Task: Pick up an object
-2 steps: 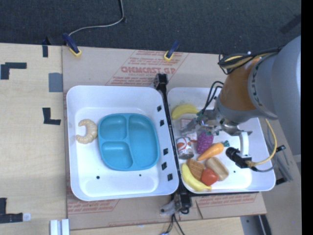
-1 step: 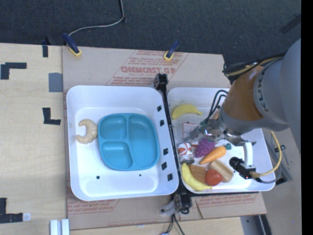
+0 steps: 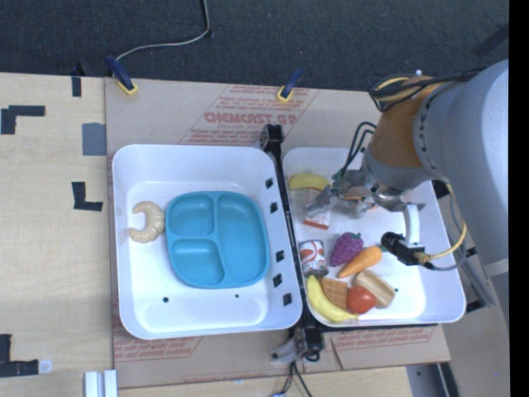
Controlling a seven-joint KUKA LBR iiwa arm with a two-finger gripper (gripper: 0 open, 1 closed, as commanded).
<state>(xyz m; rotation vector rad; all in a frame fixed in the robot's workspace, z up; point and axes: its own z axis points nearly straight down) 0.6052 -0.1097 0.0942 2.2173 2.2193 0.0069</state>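
Gripper (image 3: 343, 198) low in right bin (image 3: 438, 304) near its far edge, finger state cannot be told, beside yellow fruit (image 3: 307, 180), grapes (image 3: 348, 246), carrot (image 3: 361, 261), banana (image 3: 324, 301), tomato (image 3: 361, 300) toward near edge, blue divided plate (image 3: 217, 238), croissant (image 3: 148, 222) in left bin (image 3: 198, 317)

Both white bins (image 3: 132, 304) look like smooth plastic w/ a slight sheen. Blue divided plate (image 3: 218, 239), left bin: matt plastic, even colour. Croissant (image 3: 147, 222) beside it: tan, looks like moulded plastic. Right-bin toy food – grapes (image 3: 347, 247), carrot (image 3: 360, 260), tomato (image 3: 361, 300), banana (image 3: 325, 303) – glossy plastic, small highlights. Bench under bins: brown cardboard sheet (image 3: 207, 118), matt, red print. Frame left: pale wood-grain top (image 3: 50, 288), smooth. Top of frame: dark rough carpet-like cloth (image 3: 331, 15). Arm (image 3: 463, 131), right: grey smooth casing, orange band satin.
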